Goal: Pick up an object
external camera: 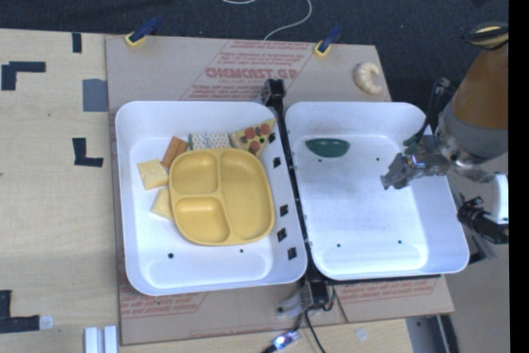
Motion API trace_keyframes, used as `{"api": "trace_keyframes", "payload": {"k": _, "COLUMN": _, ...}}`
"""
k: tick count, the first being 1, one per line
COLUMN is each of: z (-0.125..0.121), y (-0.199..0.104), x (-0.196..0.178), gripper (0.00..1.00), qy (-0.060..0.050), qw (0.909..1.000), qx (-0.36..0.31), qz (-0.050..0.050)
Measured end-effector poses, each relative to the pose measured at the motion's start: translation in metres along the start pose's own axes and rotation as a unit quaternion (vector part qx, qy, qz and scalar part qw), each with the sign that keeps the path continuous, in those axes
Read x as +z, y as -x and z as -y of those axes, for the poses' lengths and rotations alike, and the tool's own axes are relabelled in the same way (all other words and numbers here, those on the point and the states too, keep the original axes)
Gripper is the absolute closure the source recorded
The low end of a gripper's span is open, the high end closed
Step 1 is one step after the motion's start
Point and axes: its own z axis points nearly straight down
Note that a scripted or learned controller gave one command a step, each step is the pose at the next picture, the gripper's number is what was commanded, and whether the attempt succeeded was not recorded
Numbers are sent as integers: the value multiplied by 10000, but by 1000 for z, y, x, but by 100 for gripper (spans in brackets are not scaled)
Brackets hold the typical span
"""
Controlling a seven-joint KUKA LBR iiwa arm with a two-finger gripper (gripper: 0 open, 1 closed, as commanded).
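— Hovering over the right bin (430,252), the gripper (397,176): is it holding anything?
— Cannot tell. One green bowl (328,147) lies near it; one yellow plate (221,196) and several crackers (153,174) fill the left bin (132,260).

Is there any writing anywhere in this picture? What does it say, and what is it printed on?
"CHEMCAST GP": red print, seen upside down, on the brown cardboard sheet under the two white bins.
Smaller red lines around it on the same sheet: too blurred to read.
Black angular marks on the wooden bench: shapes, not letters.
Nothing readable on the yellow divided plate, the green object or the arm.
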Motion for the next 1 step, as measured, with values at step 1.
{"api": "trace_keyframes", "payload": {"k": 1, "z": -44, "y": -37, "x": -11, "gripper": 100, "qy": 13, "qw": 10000, "qx": -2, "qz": 3}}
